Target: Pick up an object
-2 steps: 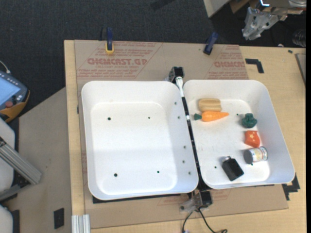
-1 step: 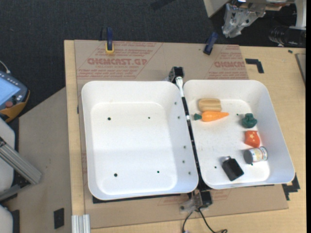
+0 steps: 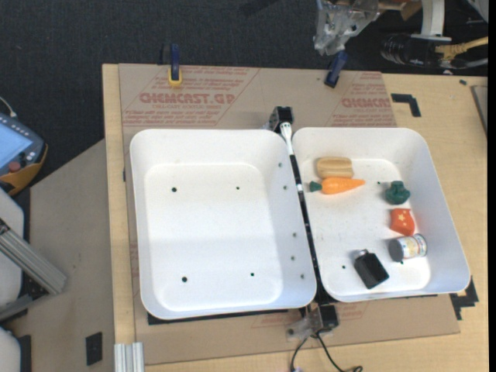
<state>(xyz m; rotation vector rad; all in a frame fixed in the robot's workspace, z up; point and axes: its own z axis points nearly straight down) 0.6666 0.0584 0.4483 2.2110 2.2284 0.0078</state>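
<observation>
The right bin (image 3: pixel 434 169) holds several objects: a tan bread-like block (image 3: pixel 334 166), an orange carrot (image 3: pixel 339 185) just below it, a dark green piece (image 3: pixel 397 192), a red-orange item (image 3: pixel 402 222), a small can on its side (image 3: pixel 408 248) and a black block (image 3: pixel 370 270). My gripper (image 3: pixel 335 31) hangs high at the top of the view, beyond the bins' far edge and well away from every object. Nothing shows between its fingers.
The left bin (image 3: pixel 147 208) lies beside the right one, with a black clamp (image 3: pixel 280 118) at the joint's far end. Blue clamps (image 3: pixel 174 62) (image 3: pixel 335 71) sit on the cardboard base. Cables and equipment (image 3: pixel 434 49) lie at the top right.
</observation>
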